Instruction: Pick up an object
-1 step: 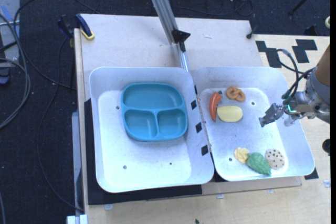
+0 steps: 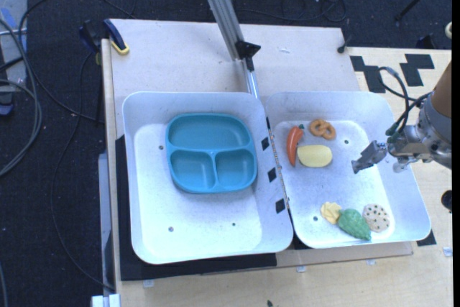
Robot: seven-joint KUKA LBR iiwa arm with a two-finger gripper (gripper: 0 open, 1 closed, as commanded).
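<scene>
The right bin (image 2: 402,176) holds several toy foods. A pretzel (image 2: 323,129), a red-orange carrot (image 2: 292,144) and a pale yellow potato-like piece (image 2: 315,156) lie near its back left. A small yellow piece (image 2: 330,211), a green leaf (image 2: 353,223) and a speckled cookie (image 2: 376,216) lie near its front edge. My gripper (image 2: 365,158) hangs over the middle right of this bin, to the right of the yellow piece, with its dark fingers pointing left. Nothing shows between them.
The left bin (image 2: 144,226) holds a blue three-compartment tray (image 2: 212,152). A slanted metal pole (image 2: 219,0) reaches down to the back edge between the bins. Cables lie on the dark floor around the bench.
</scene>
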